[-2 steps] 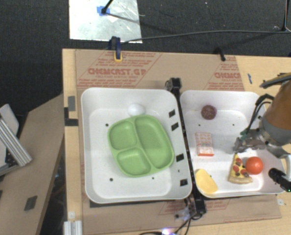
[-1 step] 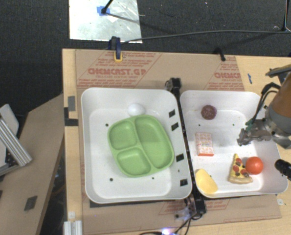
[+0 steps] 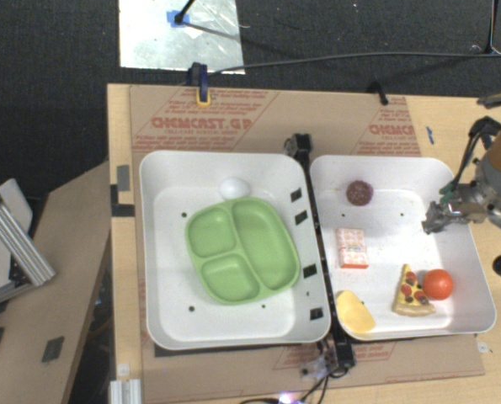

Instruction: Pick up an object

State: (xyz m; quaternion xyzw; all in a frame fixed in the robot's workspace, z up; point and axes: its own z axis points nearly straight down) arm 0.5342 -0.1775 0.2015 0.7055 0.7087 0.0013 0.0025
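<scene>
The right bin (image 3: 461,183) holds a dark red round patty (image 3: 359,193), a pink-and-white carton (image 3: 351,247), a pizza slice (image 3: 412,292), a red tomato (image 3: 438,284) touching that slice, and a yellow piece (image 3: 354,310) at the front left corner. My gripper (image 3: 438,218) hangs over the bin's right side, above and behind the tomato. Nothing shows between its tips.
The left bin (image 3: 162,225) carries a green three-compartment tray (image 3: 241,249) and a white egg-like object (image 3: 234,188) behind it. A black divider with clips (image 3: 309,225) runs between the bins. Cardboard (image 3: 258,116) lies under both, and the grey arm (image 3: 498,183) enters from the right.
</scene>
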